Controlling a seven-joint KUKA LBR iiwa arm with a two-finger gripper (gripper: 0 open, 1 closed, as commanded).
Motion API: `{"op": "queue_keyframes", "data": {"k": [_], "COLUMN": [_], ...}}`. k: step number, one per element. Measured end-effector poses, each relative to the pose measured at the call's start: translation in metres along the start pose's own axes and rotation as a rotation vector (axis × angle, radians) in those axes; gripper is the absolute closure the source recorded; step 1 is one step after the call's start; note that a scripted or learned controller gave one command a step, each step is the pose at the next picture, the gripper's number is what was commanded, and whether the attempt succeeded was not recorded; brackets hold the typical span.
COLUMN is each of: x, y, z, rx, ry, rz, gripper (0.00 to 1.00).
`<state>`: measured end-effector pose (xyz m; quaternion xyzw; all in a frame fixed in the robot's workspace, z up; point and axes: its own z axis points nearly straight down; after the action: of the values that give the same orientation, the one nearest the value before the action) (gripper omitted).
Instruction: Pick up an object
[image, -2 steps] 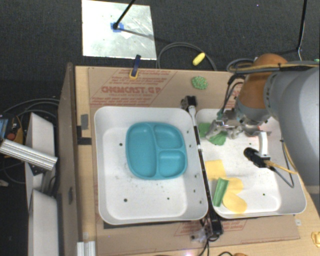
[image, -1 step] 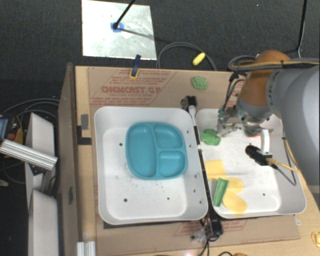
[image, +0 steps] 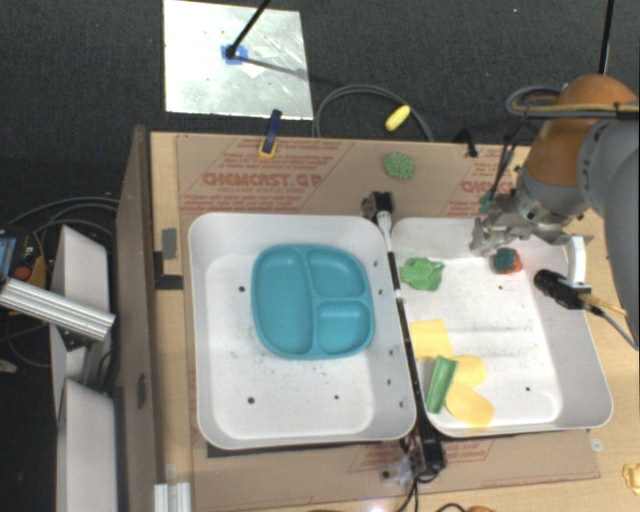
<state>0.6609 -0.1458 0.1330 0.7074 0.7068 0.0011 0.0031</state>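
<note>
My gripper (image: 493, 240) hangs over the far right corner of the right bin (image: 575, 385). Just below and to its right, touching or nearly touching it, is a small teal and red object (image: 507, 261); whether it is held I cannot tell. A green leafy toy (image: 422, 272) lies at the bin's far left. Near the front left lie a yellow block (image: 430, 338), a green stick-shaped piece (image: 440, 383) and two yellow rounded pieces (image: 470, 400).
The left bin (image: 220, 400) holds a blue divided plate (image: 310, 300). A small green object (image: 400, 165) and a yellow item (image: 398, 118) lie on the cardboard behind the bins. The middle and right of the right bin's floor are bare.
</note>
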Motion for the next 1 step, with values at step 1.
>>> {"op": "queue_keyframes", "data": {"k": [1], "x": [0.0030], "y": [-0.0006], "z": [0.0019], "rx": [0.003], "ry": [0.001], "rz": [-0.004], "gripper": [0.00]}}
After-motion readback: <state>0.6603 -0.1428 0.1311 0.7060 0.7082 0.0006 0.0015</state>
